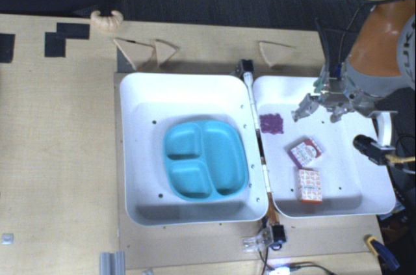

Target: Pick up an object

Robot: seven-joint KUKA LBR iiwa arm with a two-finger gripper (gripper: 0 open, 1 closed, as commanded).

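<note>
The arm (pixel 383 39) reaches in from the right over the right bin's (pixel 364 205) back half, its gripper (pixel 318 108) pointing down-left with fingers spread — nothing between them. Below it lie a purple object (pixel 272 123), a small packet (pixel 305 152) and a patterned box (pixel 310 184) — all apart from it.

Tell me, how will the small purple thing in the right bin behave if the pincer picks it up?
The purple thing looks flat with ragged edges, so it is probably soft and floppy, and likely light. Lying flush on the right bin floor, it may be hard to pinch and could slide instead.
</note>
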